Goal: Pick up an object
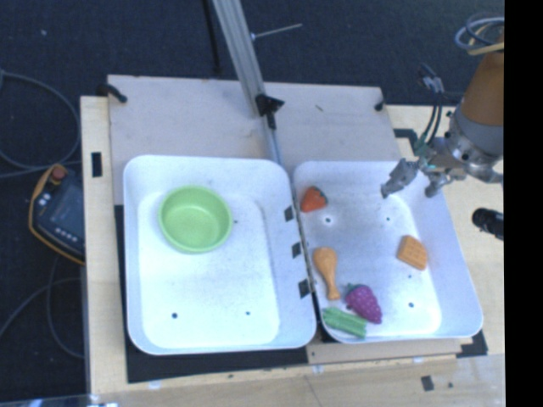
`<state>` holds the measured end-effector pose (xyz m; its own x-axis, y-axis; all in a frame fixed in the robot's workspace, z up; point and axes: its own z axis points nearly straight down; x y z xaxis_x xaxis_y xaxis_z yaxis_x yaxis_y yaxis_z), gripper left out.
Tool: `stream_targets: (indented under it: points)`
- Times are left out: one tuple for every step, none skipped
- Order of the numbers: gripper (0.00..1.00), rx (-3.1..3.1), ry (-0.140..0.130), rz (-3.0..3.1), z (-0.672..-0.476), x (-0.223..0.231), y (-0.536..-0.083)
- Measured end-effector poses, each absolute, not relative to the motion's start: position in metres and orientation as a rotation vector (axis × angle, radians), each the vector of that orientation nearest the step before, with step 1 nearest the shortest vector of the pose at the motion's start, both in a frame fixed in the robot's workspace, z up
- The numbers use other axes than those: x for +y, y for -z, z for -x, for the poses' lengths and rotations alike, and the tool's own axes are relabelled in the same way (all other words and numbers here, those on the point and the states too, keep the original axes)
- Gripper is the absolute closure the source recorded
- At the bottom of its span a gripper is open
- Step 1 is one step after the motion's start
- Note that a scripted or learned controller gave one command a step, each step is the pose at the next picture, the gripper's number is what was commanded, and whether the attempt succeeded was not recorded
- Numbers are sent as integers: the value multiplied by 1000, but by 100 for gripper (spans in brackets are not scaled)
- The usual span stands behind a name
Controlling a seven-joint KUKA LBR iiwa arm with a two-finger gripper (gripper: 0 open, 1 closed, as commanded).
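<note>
My gripper (413,183) hangs over the upper right part of the right bin (373,181), fingers spread apart and nothing between them. Below it in that bin lie an orange cracker-like piece (412,252), a tan drumstick (326,270), a purple bunch of grapes (363,302) and a green vegetable (344,321). A red-orange strawberry-like piece (313,199) sits near the bin's upper left corner. The gripper stands well above and right of all of them, touching none.
The left bin (153,295) holds a green bowl (196,219) in its upper left. A slanted metal pole (242,45) rises from between the bins at the back. A pendant (58,210) lies off the bench at left.
</note>
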<state>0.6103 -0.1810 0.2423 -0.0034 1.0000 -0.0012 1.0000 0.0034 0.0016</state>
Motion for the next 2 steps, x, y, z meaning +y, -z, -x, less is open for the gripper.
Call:
stream_targets:
  points:
    - [0,2224,0,-2216,-610,-181,-242]
    - [0,2222,7,-2224,-607,-186,-180]
